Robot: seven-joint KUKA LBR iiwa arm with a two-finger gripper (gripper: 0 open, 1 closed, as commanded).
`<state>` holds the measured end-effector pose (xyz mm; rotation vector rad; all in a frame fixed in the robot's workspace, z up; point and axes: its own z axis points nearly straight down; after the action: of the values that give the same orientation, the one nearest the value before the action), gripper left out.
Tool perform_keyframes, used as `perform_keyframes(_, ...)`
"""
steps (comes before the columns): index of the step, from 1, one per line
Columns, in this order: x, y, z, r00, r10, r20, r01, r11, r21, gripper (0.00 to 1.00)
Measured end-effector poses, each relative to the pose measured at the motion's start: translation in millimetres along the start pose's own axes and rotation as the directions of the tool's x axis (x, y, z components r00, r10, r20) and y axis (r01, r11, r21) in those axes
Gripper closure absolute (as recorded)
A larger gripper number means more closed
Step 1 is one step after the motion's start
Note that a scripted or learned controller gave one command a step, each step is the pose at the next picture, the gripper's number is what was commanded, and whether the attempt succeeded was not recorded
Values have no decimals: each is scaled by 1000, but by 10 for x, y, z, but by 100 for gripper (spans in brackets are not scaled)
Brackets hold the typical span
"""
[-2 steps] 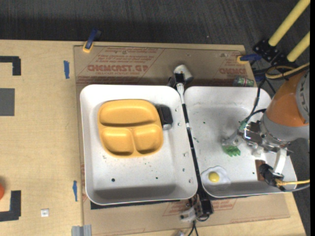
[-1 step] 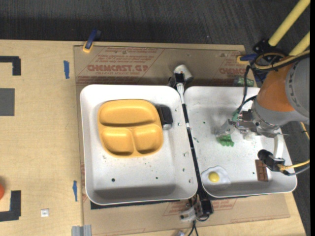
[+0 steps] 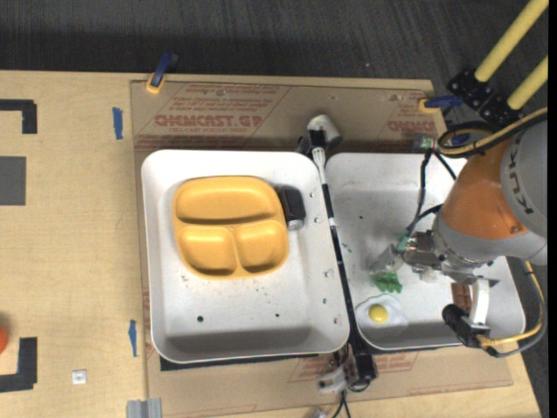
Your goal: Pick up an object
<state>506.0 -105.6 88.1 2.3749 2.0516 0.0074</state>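
Observation:
My gripper (image 3: 416, 252) hangs low over the middle of the right bin (image 3: 365, 181), below the orange wrist band. A small green object (image 3: 387, 279) lies on the bin floor just left of and below it. A white and yellow fried-egg toy (image 3: 379, 313) rests near the bin's front wall. A brown object (image 3: 478, 300) lies at the front right, partly hidden by the arm. In the left bin (image 3: 165, 303) sits a yellow three-part plate (image 3: 231, 225), with a dark object (image 3: 291, 205) against its right edge.
The two bins meet at a raised divider (image 3: 335, 242). Cables (image 3: 426, 190) trail from the arm over the right bin's back half. A black clamp and yellow poles (image 3: 487, 81) stand at the back right. Cardboard (image 3: 218, 111) lies under both bins.

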Motion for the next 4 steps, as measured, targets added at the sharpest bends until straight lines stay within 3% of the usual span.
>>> perform_keyframes(1,35,802,-568,978,211,3,-211,978,5,0)
perform_keyframes(2,-590,768,-492,979,203,3,-203,979,8,0)
perform_keyframes(3,-926,166,-111,985,174,-10,-174,985,-8,0)
perform_keyframes(4,-680,1071,-88,999,43,10,-42,999,-27,0)
